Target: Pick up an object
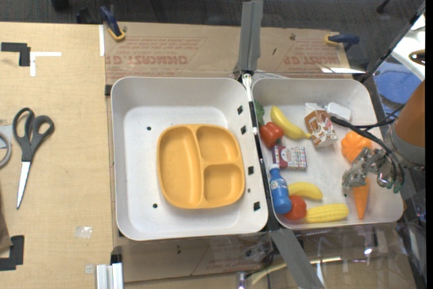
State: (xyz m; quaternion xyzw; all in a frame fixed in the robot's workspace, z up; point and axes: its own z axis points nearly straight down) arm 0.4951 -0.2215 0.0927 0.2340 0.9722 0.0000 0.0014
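The arm reaches in from the right edge, and its gripper (356, 177) hangs low over the right side of the right bin (369, 97); its metal fingers are a blur of grey against the white floor, so I cannot tell whether they are spread or pressed together, and nothing is plainly seen between them. Just below and beside the gripper lies a carrot (362, 199), point downward, near the bin's lower right corner. Just above the gripper sits an orange pepper (353, 143), partly crossed by a black cable running to the wrist. Further left in the same bin are a small packet (320, 128) with a red and white print, a banana (287, 124) lying at a slant, and a red pepper (270, 135) touching the banana's lower end. Below these lies a pink box (292, 158), then a blue bottle (278, 189) leaning along the left wall, with a tomato (295, 208) at its base. A second banana (306, 191) lies just above a corn cob (327, 214), which rests along the near wall. The left bin (128, 166) holds a yellow divided plate (201, 166) near its middle. On the bench to the far left lie scissors (28, 145) with grey handles.
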